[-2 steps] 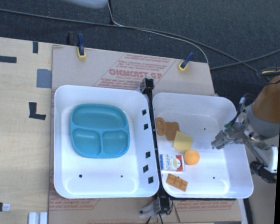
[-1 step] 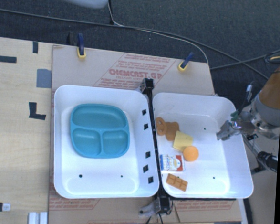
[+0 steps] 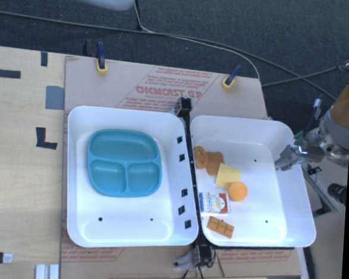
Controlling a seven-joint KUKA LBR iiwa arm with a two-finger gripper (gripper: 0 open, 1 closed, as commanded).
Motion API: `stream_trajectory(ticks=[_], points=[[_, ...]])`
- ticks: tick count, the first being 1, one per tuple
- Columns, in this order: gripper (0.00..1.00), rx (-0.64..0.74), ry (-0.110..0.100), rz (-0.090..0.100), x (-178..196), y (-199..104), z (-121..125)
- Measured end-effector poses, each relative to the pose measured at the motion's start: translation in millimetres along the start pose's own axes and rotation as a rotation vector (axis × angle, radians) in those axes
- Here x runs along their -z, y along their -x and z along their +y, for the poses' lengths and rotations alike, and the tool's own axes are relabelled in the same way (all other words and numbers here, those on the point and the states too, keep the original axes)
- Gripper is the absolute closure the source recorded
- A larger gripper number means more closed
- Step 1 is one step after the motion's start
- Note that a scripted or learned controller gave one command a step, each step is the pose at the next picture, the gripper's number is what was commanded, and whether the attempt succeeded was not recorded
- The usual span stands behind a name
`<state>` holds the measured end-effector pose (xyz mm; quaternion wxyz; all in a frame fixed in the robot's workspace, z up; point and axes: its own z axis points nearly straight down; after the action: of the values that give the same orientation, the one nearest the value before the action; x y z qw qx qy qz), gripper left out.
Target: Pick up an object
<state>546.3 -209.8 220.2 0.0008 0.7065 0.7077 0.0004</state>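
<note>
In the right bin (image 3: 290, 192), a small group of objects is seen against its left wall, and none of them is held. An orange ball (image 3: 237, 191) lies just beside a yellow block (image 3: 227, 175), touching or nearly touching its lower right corner. Above and to the left of the block a brown cookie-like piece (image 3: 205, 158) is placed; its exact shape is hard to make out because it is small and blurred. Below the ball a small white packet (image 3: 214, 202) with red and blue print is lying flat, and its print cannot be read. Nearer to the front edge a brown waffle-like bar (image 3: 220, 227) is found, apart from the packet. The gripper (image 3: 289, 157) is seen at the right rim of this bin, well apart from all the objects, and nothing is seen between its fingers. Whether the fingers are open or closed cannot be told, since they appear dark and unclear. The arm behind it is cut off by the right edge. In the left bin (image 3: 78, 159) a blue divided plate (image 3: 124, 163) is resting. Both bins stand on a cardboard sheet (image 3: 166, 87) on the wooden surface (image 3: 17, 172).
</note>
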Motion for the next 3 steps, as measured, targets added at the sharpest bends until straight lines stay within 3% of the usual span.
stream_trajectory(ticks=[2,3], points=[[1.0,0.005,-0.004,0.002,-15.0,-109.2,12.6],[1.0,0.004,-0.004,0.002,-17.0,-166.3,1.3]])
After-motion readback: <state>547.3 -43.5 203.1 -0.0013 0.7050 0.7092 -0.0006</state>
